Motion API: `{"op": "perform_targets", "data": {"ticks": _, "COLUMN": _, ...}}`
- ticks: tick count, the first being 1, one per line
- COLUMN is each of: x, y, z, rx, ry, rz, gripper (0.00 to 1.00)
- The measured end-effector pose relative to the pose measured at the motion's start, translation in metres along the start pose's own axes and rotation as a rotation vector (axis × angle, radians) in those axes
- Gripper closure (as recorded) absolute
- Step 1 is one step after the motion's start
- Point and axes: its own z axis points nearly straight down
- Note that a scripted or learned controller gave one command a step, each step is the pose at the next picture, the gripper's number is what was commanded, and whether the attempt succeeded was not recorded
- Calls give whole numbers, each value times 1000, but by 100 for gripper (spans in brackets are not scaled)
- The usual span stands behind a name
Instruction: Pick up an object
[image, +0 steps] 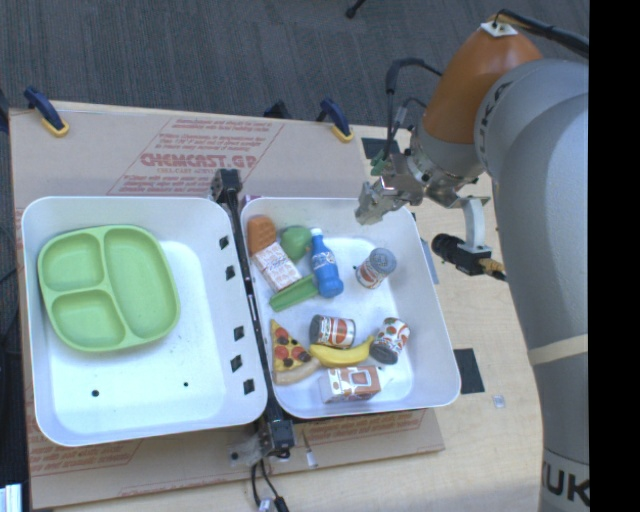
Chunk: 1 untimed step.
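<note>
Two bins lie below us, and our gripper (372, 207), whose jaw state we cannot tell, hovers at the right bin's (436, 330) far rim, with the blue bottle (324, 264) just below-left of it, lying lengthwise, cap toward the far rim.

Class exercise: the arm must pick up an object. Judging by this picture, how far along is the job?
Done: the pincer has reached the right white bin's far rim. In hand: nothing shows between its fingers. Left: descend, grasp and lift one item, perhaps the small grey tin can or the blue plastic bottle lying nearest.
</note>
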Motion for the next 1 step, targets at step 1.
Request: {"op": "perform_targets", "data": {"ticks": 1, "x": 25, "y": -36, "z": -11, "rx": 4, "ry": 1, "rz": 0, "gripper": 100}}
